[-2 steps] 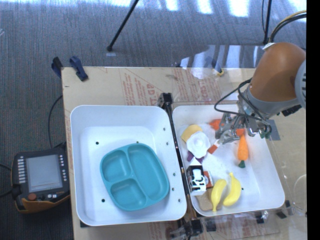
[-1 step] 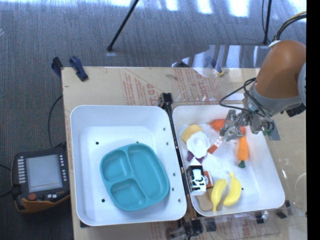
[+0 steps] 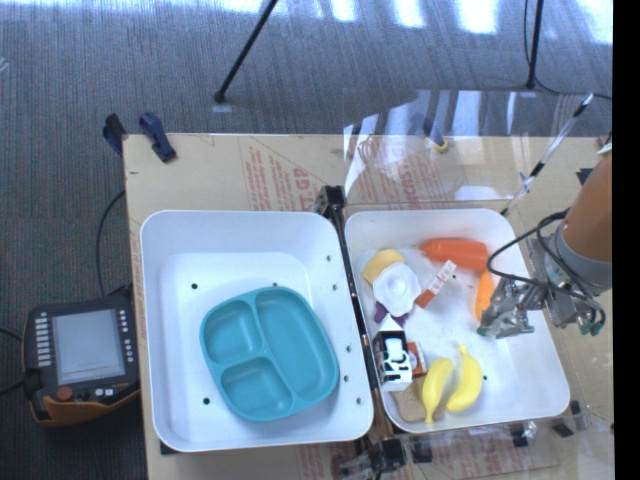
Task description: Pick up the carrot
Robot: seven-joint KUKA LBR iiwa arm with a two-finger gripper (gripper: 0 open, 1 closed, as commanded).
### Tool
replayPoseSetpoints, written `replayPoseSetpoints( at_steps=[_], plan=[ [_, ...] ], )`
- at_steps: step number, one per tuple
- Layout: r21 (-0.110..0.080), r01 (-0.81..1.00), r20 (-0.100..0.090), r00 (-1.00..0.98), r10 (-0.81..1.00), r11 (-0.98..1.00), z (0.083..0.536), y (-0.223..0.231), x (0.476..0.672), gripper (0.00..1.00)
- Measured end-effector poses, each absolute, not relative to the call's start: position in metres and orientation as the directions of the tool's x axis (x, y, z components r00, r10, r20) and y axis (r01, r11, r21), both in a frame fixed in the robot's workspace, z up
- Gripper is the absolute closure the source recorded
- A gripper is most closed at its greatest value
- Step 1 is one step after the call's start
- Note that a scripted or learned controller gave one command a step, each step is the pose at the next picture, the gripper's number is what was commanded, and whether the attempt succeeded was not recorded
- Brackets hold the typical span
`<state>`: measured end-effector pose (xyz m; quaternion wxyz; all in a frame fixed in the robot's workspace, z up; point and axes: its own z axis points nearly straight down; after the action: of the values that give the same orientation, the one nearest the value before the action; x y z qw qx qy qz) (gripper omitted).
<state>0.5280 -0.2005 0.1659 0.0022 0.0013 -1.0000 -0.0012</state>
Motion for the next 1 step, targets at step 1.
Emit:
replayPoseSetpoints(
  at_steps=[1],
  plan=[
    [0.003,-0.073,-0.001,-0.997,-0.073,0.997,0.0854,-0.1744,0.6081,1.00]
  ],
)
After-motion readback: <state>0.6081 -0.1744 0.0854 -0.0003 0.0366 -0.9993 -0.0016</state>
